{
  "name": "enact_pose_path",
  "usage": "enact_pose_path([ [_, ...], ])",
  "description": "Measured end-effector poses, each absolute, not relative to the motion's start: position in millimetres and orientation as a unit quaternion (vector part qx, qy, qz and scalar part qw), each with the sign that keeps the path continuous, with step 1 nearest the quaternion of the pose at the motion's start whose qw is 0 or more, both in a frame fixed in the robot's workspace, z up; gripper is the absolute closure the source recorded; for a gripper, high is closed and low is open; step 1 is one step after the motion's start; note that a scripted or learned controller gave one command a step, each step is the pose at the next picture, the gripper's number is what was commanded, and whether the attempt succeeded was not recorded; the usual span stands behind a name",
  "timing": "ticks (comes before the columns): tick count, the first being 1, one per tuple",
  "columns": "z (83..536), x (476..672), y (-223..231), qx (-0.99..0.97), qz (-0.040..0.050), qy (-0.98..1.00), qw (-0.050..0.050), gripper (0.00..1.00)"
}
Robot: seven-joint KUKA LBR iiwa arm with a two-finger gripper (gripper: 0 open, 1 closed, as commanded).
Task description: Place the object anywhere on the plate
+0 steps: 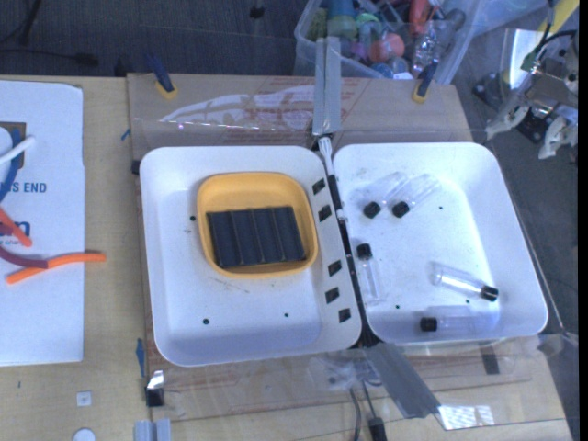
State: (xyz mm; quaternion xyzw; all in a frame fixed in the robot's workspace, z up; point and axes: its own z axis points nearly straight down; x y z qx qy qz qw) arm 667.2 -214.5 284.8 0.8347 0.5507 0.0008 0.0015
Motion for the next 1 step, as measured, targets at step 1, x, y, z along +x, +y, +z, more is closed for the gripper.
enact_pose_path([
  [1,260.2,667.1,-213.0,0.827,-0.0012,0.562,-0.001,0.0],
])
